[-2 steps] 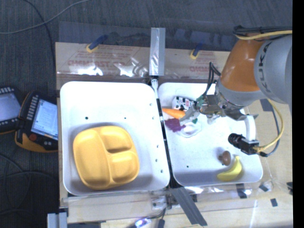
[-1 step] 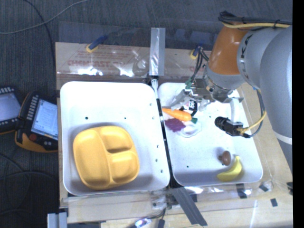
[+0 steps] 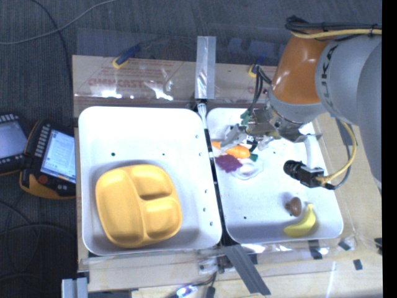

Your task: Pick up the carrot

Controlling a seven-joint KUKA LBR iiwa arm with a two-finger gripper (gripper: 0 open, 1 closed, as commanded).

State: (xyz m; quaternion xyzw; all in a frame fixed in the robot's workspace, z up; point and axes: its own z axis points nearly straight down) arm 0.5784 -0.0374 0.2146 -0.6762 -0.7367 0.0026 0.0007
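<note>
Nearest the camera in the right bin [image 3: 267, 194], a yellow banana [image 3: 301, 223] lies in the near right corner, and a small brown rounded item [image 3: 293, 205] sits just beside its far end. In the left bin [image 3: 124, 132], a yellow divided plate [image 3: 138, 202] fills much of the near half, with its three compartments facing up. The two bins stand side by side on the counter [image 3: 353, 222], their inner walls touching. Farther back in the right bin, close to that shared wall, a purple item [image 3: 227, 162] lies just beside the carrot [image 3: 237, 152]. The carrot is orange with a bit of green at its right end, and it rests on the bin floor in the far left part of the right bin. The hand [image 3: 253, 131] hangs right over the carrot's far side, reaching in from the grey arm with its orange band [image 3: 298, 73]. Whether the hand is spread or pressed together cannot be told from this angle, nor whether it touches the carrot. Off the counter to the left, a teach pendant [image 3: 51, 160] with a lit screen lies on the dark floor. Beyond the bins, a blue and yellow clip [image 3: 126, 55] sits at the far edge.
</note>
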